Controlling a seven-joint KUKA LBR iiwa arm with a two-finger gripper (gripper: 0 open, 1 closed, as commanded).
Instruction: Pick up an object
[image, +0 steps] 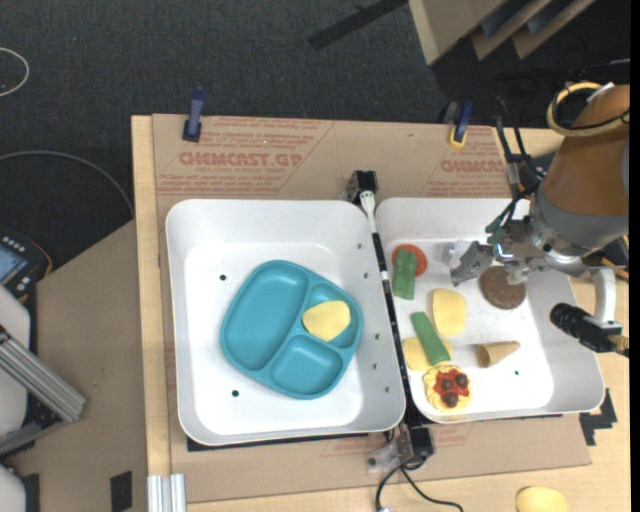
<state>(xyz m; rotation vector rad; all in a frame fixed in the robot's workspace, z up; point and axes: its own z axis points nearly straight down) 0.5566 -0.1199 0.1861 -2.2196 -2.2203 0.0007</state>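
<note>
**My claw over the right bin's food pile**

Camera view: my claw (487, 262) hangs over the right bin (575, 395), its fingers apart and nothing between them. Just beside it lies a brown round cookie (503, 290), flat and dark, partly under my wrist. Left of the cookie sit a red tomato (414, 259) under a green piece (404, 274), a yellow wedge (449, 311), a green stick (431, 338), a cone (497, 352) and a small tart (447, 387). Far left of the cookie, the left bin (190, 310) holds a blue tray (262, 320) with a yellow chip (326, 320). My arm hides the bin's far right corner.
</note>
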